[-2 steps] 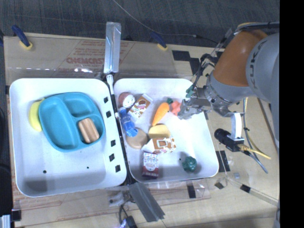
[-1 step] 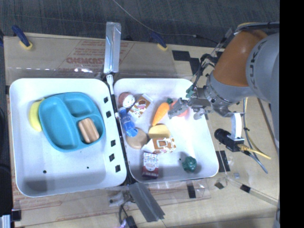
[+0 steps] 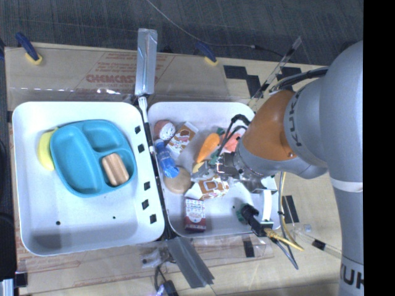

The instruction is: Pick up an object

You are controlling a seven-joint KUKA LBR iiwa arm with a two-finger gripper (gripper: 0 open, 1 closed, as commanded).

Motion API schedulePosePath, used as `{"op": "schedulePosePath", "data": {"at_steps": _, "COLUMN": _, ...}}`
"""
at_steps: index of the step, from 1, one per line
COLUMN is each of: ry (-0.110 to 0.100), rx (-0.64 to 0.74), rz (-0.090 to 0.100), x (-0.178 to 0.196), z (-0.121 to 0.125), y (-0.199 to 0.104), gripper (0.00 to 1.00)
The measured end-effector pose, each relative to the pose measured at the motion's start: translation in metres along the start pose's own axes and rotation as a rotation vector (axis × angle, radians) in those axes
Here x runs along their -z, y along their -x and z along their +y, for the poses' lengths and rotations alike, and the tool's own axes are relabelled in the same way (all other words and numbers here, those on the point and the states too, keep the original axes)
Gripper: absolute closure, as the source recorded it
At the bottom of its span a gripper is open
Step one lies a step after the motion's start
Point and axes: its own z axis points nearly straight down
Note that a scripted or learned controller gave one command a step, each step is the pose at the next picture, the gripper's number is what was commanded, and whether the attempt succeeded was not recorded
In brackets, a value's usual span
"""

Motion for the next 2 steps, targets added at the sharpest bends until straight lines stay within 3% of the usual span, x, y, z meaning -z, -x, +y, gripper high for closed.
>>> {"op": "schedulePosePath", "data": {"at_steps": 1, "ry": -0.025, "rx": 0.354, "rz": 0.004, "x": -0.019, "z": 0.052, "y": 0.006, "gripper": 0.00}}
{"op": "schedulePosePath", "data": {"at_steps": 2, "ry": -0.023, "rx": 0.358, "rz": 0.002, "x": -0.008, "z": 0.053, "y": 0.006, "gripper": 1.00}}
